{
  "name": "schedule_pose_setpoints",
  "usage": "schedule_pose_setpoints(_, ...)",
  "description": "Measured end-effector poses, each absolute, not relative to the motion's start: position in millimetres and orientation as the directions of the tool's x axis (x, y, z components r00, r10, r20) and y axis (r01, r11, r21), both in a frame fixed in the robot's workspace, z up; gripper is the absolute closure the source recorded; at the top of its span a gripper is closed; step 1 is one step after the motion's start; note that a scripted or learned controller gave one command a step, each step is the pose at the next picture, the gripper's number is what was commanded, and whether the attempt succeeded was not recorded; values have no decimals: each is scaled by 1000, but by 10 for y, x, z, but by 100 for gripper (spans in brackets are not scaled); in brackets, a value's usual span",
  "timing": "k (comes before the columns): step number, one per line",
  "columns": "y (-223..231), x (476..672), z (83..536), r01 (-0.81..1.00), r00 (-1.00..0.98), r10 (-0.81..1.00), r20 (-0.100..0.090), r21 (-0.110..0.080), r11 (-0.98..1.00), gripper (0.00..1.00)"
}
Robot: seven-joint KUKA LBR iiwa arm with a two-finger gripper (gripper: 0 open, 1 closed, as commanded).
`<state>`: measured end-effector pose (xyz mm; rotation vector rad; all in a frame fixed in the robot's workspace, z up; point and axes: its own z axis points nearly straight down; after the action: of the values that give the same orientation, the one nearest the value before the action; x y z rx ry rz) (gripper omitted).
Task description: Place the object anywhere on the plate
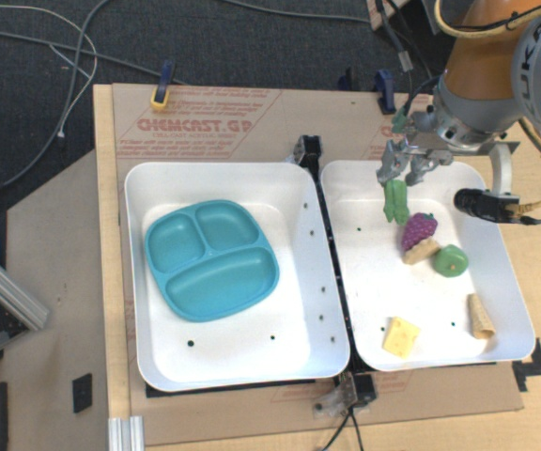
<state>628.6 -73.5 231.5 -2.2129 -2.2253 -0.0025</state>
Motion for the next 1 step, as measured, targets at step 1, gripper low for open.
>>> schedule_pose_setpoints(1,-280,6115,2398,1000,-5,1000,3,-2,5,100)
